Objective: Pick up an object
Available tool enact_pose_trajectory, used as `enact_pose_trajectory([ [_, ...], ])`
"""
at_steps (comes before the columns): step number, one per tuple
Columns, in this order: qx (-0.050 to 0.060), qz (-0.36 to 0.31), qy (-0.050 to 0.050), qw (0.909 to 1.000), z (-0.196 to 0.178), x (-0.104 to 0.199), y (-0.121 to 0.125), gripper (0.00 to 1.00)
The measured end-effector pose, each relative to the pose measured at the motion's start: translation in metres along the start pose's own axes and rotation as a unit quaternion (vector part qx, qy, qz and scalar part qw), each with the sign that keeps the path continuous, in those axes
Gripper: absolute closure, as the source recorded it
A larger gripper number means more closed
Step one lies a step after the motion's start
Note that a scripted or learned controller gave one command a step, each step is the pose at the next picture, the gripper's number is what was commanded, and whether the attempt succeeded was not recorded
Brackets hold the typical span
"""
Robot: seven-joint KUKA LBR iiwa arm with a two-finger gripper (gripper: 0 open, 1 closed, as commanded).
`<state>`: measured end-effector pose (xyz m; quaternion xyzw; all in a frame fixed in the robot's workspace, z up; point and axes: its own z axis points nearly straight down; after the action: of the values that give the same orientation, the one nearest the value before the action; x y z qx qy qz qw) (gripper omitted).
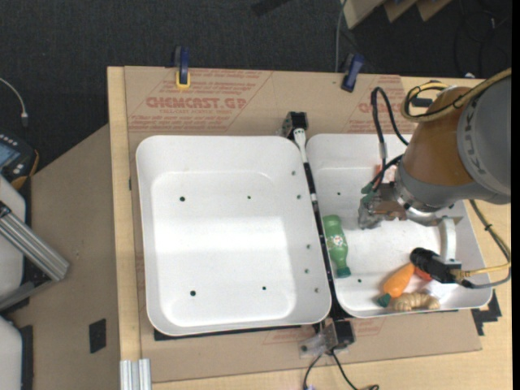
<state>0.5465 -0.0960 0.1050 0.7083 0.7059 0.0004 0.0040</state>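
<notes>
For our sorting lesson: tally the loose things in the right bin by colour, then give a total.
Green: 1, the green bottle
Orange: 1, the orange carrot-shaped toy
Tan: 1, the tan knobbly piece
Total: 3

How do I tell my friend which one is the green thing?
Find the right white bin. Along its left wall lies the bottle. It is long and green, while its neighbours near the front are an orange toy and a tan piece.
</notes>
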Motion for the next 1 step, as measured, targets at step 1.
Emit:
enact_pose_trajectory([
  [1,-0.002,-0.005,0.003,1.0,-0.1253,0.0492,-0.0095,1.0],
])
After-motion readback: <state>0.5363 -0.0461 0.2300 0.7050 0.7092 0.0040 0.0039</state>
